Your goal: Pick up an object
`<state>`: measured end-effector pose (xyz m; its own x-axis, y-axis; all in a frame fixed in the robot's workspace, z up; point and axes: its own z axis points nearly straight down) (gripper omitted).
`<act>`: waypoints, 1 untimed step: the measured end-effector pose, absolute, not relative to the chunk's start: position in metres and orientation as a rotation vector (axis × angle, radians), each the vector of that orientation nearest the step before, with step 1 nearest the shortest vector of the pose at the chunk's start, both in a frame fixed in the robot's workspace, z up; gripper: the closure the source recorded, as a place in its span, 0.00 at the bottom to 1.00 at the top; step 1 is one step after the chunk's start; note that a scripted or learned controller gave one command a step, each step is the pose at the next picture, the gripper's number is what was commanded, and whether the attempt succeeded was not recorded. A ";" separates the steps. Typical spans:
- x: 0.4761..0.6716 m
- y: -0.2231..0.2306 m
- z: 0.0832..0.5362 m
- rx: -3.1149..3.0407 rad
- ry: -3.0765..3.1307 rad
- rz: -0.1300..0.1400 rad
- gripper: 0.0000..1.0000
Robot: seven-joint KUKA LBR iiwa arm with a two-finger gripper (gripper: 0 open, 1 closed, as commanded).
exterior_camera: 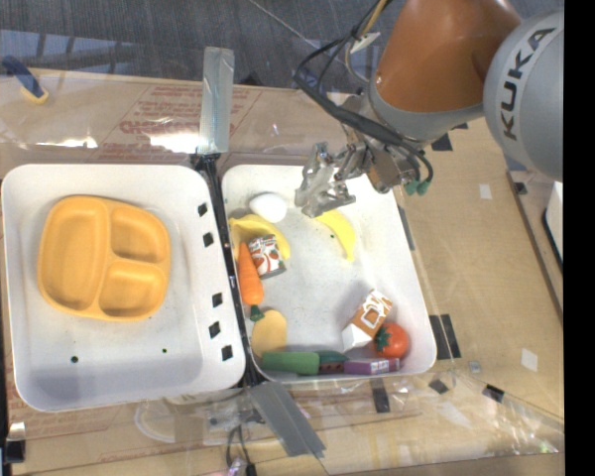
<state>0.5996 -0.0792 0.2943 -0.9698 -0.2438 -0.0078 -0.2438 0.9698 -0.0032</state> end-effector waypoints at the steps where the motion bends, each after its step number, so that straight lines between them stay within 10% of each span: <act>1: 0.629 -0.043 0.267 -0.312 3.123 0.000 1.00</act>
